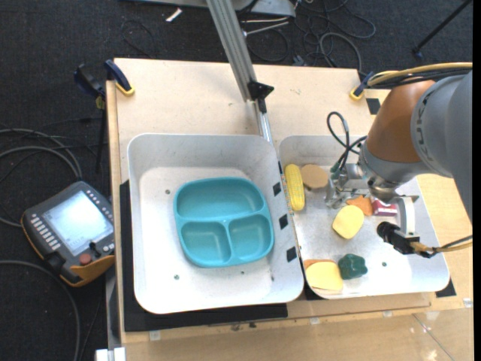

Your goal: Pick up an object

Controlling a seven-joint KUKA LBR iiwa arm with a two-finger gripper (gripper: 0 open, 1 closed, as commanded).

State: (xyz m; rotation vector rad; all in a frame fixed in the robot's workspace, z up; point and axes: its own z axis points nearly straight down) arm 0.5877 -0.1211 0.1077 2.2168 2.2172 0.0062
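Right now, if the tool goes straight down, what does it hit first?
Probably the orange piece beside the yellow slice, directly under the tool. Depth is unclear from this slant; it might reach bin floor instead.

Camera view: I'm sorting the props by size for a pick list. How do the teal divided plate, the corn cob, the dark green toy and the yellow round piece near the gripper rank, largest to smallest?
1. teal divided plate, by far.
2. corn cob.
3. yellow round piece and dark green toy: these look too alike to rank.

Corn cob [294, 186], tan disc [315, 177], yellow lump [348, 222], green piece [352, 265], yellow-orange slice [323, 275], all in right bin [428, 269]
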